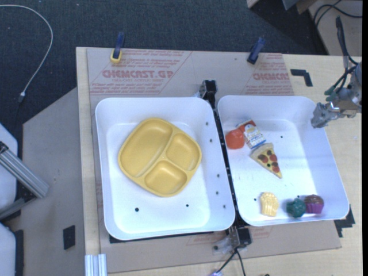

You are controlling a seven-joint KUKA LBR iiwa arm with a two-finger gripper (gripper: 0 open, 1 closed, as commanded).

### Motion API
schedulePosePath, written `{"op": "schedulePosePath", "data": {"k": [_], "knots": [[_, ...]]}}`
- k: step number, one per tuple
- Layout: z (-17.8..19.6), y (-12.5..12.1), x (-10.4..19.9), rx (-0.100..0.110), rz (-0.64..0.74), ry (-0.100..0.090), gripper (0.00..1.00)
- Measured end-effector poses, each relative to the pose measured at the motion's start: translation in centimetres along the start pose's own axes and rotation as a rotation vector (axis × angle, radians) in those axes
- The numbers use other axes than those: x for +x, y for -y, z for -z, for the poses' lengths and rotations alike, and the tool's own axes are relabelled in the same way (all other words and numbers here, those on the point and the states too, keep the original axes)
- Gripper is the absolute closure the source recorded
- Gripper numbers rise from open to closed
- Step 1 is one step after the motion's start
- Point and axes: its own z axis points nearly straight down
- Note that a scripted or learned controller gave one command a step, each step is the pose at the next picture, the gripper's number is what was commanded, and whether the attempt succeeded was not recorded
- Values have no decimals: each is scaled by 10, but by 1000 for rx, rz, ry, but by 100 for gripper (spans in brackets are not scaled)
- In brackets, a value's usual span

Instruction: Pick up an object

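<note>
The right bin (322,154) holds several toy foods: an orange-red round piece (235,138), a small white and blue carton (253,135), a pizza slice (268,160), a pale yellow piece (268,204), a teal piece (296,207) and a purple piece (314,203). My gripper (325,115) hangs at the bin's upper right rim, well apart from all of them, with nothing seen in it.
The left bin (115,200) carries a yellow divided plate (159,156). A black clamp (208,88) sits between the bins at the back, with blue clips (256,50) on the board's far edge. Cables hang at the right edge.
</note>
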Motion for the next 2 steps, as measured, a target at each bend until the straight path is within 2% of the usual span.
{"op": "schedulePosePath", "data": {"k": [1, 2], "knots": [[54, -2, -1, -1, 0, 0, 100], [51, 9, 54, 8, 4, -5, 100]]}}
